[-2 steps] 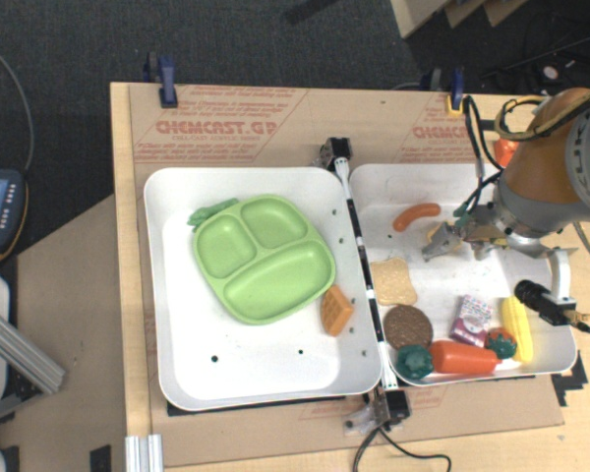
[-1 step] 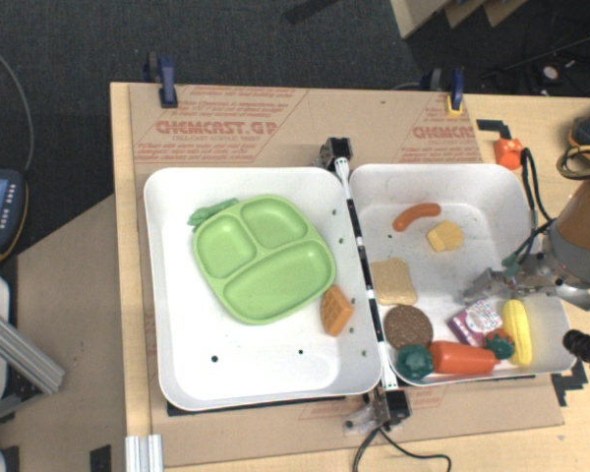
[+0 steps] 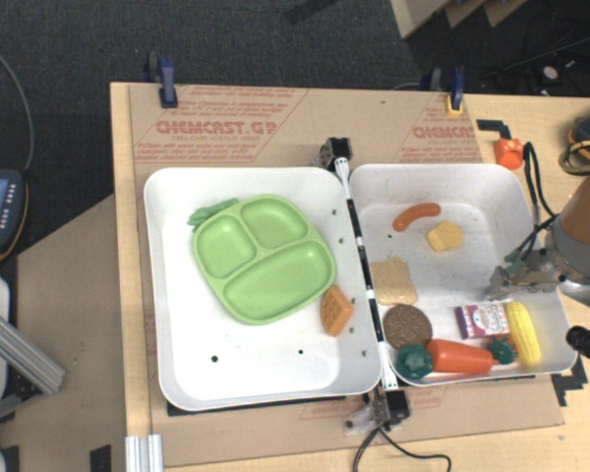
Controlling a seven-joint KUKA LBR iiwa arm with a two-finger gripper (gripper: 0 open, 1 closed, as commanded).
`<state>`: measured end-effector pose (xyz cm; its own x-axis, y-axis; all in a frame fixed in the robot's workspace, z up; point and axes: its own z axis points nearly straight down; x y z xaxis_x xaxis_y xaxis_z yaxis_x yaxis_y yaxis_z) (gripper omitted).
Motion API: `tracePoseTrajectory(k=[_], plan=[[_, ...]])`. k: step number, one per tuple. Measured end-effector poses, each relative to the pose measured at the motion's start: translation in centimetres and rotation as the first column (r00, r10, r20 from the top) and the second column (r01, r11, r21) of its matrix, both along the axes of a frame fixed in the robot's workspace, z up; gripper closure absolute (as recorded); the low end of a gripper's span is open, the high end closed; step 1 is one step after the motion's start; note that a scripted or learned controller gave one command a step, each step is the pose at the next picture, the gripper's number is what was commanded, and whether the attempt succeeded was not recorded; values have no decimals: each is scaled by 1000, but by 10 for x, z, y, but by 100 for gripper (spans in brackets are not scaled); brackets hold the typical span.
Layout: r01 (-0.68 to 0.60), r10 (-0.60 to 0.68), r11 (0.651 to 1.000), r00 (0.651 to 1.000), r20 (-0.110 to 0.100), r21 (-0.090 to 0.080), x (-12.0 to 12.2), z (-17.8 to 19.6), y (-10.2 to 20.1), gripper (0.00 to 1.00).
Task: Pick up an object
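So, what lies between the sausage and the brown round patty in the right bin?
In the camera view, the tan bread slice lies between the sausage and the patty.

We count two white bins, one green divided plate and eight toy foods, seven of them toward three o'clock.

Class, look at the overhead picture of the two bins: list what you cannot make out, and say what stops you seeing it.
- Claw, camera view: small and blurred against the right bin's wall.
- Arm, camera view: cut off by the right edge.
- Purple packet, camera view: its print is too small to read.
- Carrot, camera view: its leafy end is partly behind the bin's near rim.
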<state>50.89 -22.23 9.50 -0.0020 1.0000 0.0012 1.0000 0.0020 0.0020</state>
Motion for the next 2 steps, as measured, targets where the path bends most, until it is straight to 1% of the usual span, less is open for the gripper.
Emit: tracePoseTrajectory(k=[1,2], plan=[[-6,6,1000,1000,12,-5,94,74,30,100],[1,-1,1000,1000,-1,-2,88,68,27,0]])
